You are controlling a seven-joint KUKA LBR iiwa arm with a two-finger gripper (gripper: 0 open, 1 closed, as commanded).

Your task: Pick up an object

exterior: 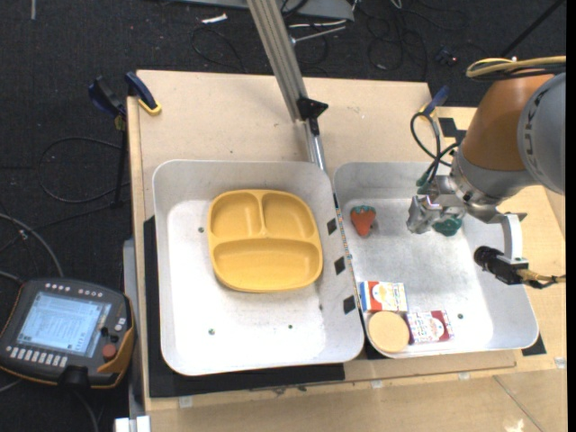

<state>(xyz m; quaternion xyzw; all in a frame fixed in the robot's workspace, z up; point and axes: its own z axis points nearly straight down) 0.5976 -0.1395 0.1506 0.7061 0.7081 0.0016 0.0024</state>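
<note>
My gripper (425, 216) hangs low over the back of the right bin (504, 327), under the grey and orange arm (504, 133). A small teal object (448, 227) peeks out at the gripper's right side, partly hidden by it; whether it is gripped I cannot tell. A red strawberry (362, 220) lies to the gripper's left, apart from it. At the bin's front sit a white and orange carton (382, 293), a round tan disc (390, 331) and a red and white box (428, 326).
The left bin (180, 268) holds a yellow divided plate (265, 239). A metal pole (281, 43) slants down to the seam between the bins. A teach pendant (63, 331) lies on the floor at the lower left.
</note>
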